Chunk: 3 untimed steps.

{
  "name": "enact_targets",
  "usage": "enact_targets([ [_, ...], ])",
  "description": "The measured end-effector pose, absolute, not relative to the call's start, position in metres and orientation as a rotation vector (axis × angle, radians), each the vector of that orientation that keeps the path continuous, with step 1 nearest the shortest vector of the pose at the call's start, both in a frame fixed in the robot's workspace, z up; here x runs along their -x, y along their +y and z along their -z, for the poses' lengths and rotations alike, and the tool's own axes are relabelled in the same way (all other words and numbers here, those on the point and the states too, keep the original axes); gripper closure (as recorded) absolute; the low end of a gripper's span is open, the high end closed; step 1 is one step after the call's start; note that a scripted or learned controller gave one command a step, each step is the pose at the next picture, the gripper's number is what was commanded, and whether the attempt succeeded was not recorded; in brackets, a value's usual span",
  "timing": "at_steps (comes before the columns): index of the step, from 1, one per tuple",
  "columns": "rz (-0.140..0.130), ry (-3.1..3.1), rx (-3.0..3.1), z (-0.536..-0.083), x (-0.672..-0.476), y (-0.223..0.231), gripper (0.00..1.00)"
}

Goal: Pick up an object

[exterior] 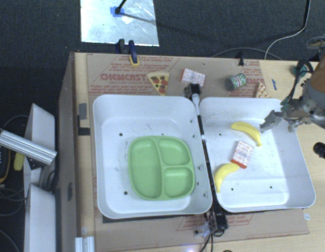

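Lower banana (224, 174) lies beside the small packet (242, 154) in the right bin (288, 193). Gripper (271, 121) hovers just right of the upper banana (247, 132), seemingly lining up a pick; pincer state cannot be told.

Both bins (151, 109) look like smooth white plastic, slight sheen. Green divided tray (161, 167), lower centre: matt plastic. Two bananas (247, 132) in the right half: glossy, plastic-looking. Bench board (120, 75): matt brown cardboard, red print. Upper-left sheet (117, 14): shiny, foil-like. Floor (31, 35): dark, rough carpet.
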State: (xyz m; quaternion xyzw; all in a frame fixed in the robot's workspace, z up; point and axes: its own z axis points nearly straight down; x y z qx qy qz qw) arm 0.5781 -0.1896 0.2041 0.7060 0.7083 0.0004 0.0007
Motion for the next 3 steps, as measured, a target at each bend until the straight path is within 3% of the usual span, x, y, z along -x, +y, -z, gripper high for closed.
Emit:
enact_targets([
  [1, 0.001, 2.228, -2.218, -0.097, -0.598, -0.163, 0.00],
  [2, -0.004, 2.226, -2.215, -0.085, -0.666, -0.113, 0.00],
  [3, -0.005, 2.227, -2.209, -0.097, -0.667, -0.114, 1.00],
])
